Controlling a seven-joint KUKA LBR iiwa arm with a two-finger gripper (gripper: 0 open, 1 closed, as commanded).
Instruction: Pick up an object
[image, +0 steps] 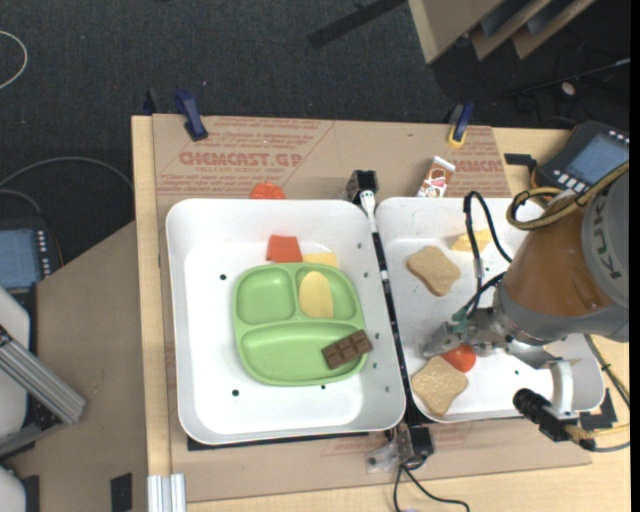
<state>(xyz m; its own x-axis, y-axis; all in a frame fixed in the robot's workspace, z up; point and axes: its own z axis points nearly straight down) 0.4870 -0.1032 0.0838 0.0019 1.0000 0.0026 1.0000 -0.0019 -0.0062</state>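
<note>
One small red piece (459, 357) sits closest under my gripper (447, 342), on the floor of the right bin (560, 402), and I take it as the thing to lift. It looks like a toy tomato or similar play food: light, stiff plastic by my guess, smooth and probably a bit slippery, not likely to break. Much of it is hidden beneath my wrist, so I cannot read its full outline. I would close across its widest part, low down, so it cannot squirt out upward.

Whether my gripper is spread or pressed together I cannot tell from this slanted view; the metal tip lies just left of the red piece, seemingly touching or nearly so, and nothing is plainly pinched.

Just below the red piece lies a bread slice (440, 385), near enough to get nudged. A second slice (433, 269) rests well apart toward the far side of the same bin, with a yellow piece (478, 241) beyond it.

Across the divider, the left bin (200, 330) holds a green tray (275, 340). A chocolate bar (347, 349) lies on the tray's near right rim, a pale yellow item (316, 294) in its upper right compartment, and a red block (284, 249) just beyond the tray.
</note>
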